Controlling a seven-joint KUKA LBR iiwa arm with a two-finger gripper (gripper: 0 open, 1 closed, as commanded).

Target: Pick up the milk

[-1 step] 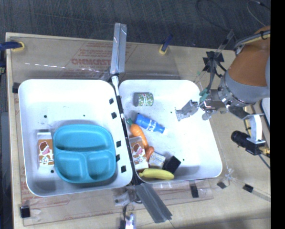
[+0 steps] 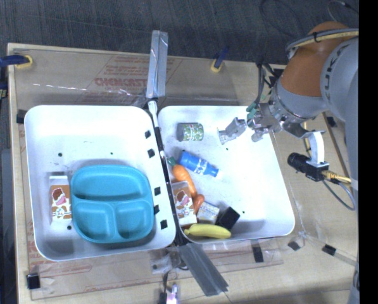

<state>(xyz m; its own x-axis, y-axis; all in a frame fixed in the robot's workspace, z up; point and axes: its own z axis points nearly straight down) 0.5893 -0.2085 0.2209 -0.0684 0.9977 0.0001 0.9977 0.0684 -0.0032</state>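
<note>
The grey two-finger gripper (image 2: pixel 241 130) hangs over the upper right part of the right white bin (image 2: pixel 274 189), its fingers spread apart with nothing between them. The milk, a small white carton with a red-brown label (image 2: pixel 183 203), lies against the divider (image 2: pixel 158 170) at the lower left of that bin, well apart from the gripper. Just beside it are an orange carrot (image 2: pixel 183 176), a yellow banana (image 2: pixel 207 231) and a blue plastic bottle (image 2: pixel 198 164). Across the divider, a second similar carton (image 2: pixel 60 201) touches a blue compartment tray (image 2: pixel 113 202).
</note>
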